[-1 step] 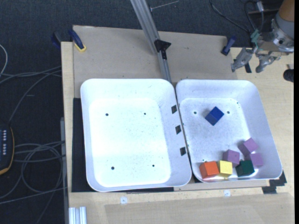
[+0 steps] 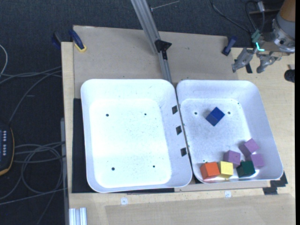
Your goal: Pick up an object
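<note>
A blue cube [image 2: 215, 116] lies alone near the middle of the right bin [image 2: 262, 111]. Along that bin's front right corner sit an orange block [image 2: 210, 169], a yellow block [image 2: 226, 168], a dark green block [image 2: 245, 169] and three purple blocks [image 2: 250, 146], [image 2: 232, 156], [image 2: 257, 160]. My gripper [image 2: 251, 64] hangs above the bench beyond the right bin's far right corner, well away from every block. Its two fingers are spread apart and nothing is between them.
The left bin [image 2: 93, 97] lies beside the right one, joined by small black clips [image 2: 178, 130]. A grey metal pole [image 2: 149, 27] slants over the bench's back. Blue clamps [image 2: 77, 39], [image 2: 228, 46] grip the far edge. Cables trail on the floor at left.
</note>
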You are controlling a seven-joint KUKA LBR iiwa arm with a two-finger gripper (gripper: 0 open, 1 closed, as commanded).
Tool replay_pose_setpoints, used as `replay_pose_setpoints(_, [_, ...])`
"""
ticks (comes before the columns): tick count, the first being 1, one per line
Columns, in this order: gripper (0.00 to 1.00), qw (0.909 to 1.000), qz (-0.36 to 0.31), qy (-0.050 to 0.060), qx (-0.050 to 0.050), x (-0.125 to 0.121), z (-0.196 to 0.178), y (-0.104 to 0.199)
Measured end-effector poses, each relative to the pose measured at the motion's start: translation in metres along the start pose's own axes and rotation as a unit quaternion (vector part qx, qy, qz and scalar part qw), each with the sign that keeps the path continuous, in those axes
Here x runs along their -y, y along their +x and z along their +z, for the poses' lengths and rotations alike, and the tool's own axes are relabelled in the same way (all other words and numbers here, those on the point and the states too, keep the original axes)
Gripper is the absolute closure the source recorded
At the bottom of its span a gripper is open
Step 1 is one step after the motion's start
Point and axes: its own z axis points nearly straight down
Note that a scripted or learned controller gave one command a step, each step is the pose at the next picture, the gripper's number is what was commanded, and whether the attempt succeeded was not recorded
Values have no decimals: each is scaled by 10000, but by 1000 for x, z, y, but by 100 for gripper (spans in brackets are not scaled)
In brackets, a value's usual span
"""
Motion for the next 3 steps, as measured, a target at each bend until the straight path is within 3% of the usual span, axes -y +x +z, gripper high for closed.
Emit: replay_pose_setpoints(3, [0, 10000, 1, 17, -7, -1, 154, 11])
